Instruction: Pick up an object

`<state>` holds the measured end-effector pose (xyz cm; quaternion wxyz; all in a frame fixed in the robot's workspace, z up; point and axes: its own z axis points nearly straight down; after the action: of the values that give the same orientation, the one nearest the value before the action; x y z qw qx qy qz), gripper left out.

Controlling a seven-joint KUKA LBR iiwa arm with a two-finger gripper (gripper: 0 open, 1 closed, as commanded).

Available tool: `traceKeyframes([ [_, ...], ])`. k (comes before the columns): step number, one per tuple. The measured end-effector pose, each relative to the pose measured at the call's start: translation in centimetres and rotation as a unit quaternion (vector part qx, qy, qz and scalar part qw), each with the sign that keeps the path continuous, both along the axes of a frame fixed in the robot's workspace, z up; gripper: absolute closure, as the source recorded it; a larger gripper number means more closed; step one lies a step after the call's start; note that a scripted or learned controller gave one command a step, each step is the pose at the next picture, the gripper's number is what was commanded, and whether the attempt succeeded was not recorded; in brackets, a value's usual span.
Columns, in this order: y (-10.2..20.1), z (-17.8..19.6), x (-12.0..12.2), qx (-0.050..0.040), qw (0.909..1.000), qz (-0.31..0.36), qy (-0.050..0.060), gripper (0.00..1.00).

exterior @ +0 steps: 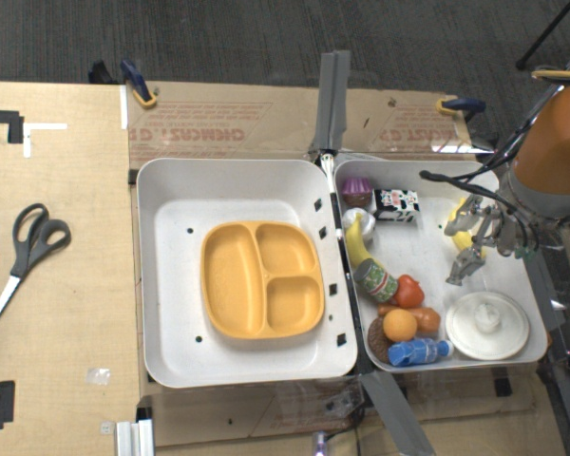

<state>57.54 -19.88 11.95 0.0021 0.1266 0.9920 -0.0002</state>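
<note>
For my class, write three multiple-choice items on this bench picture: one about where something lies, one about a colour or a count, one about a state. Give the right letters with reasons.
1. Where does the yellow divided tray lie?
A. in the left bin
B. in the right bin
C. on the wooden bench beside the scissors

2. How many compartments does that tray have?
A. two
B. three
C. five

3. How does the claw stand with respect to the white lidded dish?
A. it grips the dish's knob
B. it is apart from the dish, farther up in the picture
C. it lies under the dish

Answers: 1 A, the tray sits in the middle of the left bin, with the toys in the right bin. 2 B, one long compartment and two smaller ones show. 3 B, bare bin floor shows between the claw and the dish.
</note>
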Motion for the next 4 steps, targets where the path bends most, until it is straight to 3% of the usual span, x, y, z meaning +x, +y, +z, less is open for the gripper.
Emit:
traceKeyframes([
  [1, -2.2, -2.5, 7.5, -0.0007, 0.9994, 0.035, -0.002, 0.00],
  [2, -2.2, -1.3, 7.7, -0.0021, 0.9993, 0.036, -0.006, 1.00],
  [3, -2.2, -1.3, 7.7, -0.0021, 0.9993, 0.036, -0.006, 0.00],
  [4, -2.2, -0.1, 7.9, -0.0034, 0.9993, 0.036, -0.010, 1.00],
])
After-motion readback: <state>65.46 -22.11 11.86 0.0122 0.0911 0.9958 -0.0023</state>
